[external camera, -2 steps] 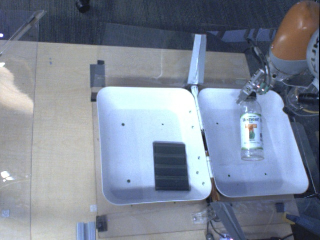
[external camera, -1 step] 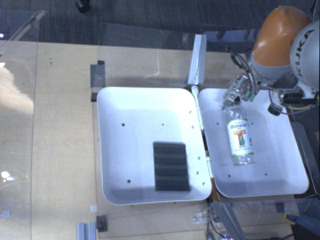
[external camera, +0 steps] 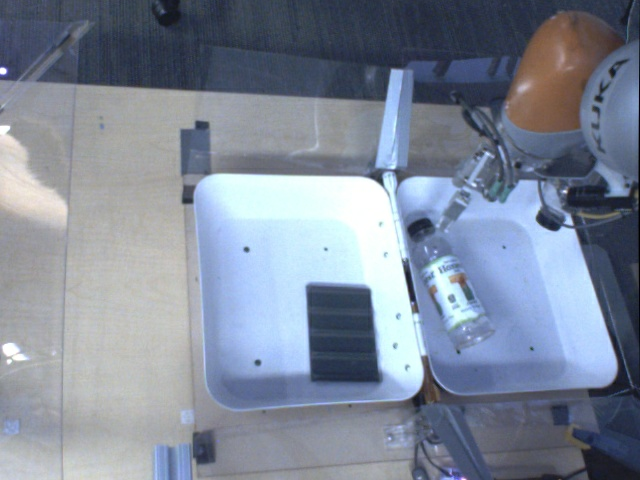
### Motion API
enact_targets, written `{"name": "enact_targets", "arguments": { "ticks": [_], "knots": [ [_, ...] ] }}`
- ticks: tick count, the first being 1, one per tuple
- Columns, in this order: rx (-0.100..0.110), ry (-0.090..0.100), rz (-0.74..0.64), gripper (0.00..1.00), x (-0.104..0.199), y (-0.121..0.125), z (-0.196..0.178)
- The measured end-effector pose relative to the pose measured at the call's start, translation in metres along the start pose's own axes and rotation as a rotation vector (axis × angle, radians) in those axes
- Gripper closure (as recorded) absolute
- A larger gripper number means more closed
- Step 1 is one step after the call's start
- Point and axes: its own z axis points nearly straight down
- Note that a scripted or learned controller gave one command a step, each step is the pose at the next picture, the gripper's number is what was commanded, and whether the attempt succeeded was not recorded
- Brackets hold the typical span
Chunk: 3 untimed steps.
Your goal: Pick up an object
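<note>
Gripper [external camera: 470,190] poised over right bin [external camera: 590,308], opening impossible to judge here; bottle [external camera: 452,286] lying flat just below and left, cap nearest. Best approach: descend squarely, straddling the body crosswise, clear of the rim.

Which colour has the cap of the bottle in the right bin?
Black, seen in the camera view: the bottle is clear.

In the left bin [external camera: 230,218] a ridged block [external camera: 343,332] lay toward the front; in the right bin [external camera: 560,358] a bottle [external camera: 452,288] lay near the left wall, the gripper [external camera: 470,190] above its rear
</note>
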Motion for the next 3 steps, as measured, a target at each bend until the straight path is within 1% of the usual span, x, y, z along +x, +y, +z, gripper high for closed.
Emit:
{"name": "enact_targets", "arguments": {
  "ticks": [1,2,3],
  "knots": [
    [-0.002,-0.007,-0.207,0.00,0.026,-0.018,0.081],
    [0.004,0.009,0.003,0.00,0.012,-0.002,0.082],
    [-0.002,0.001,0.456,0.00,0.013,0.001,0.083]
  ]
}}
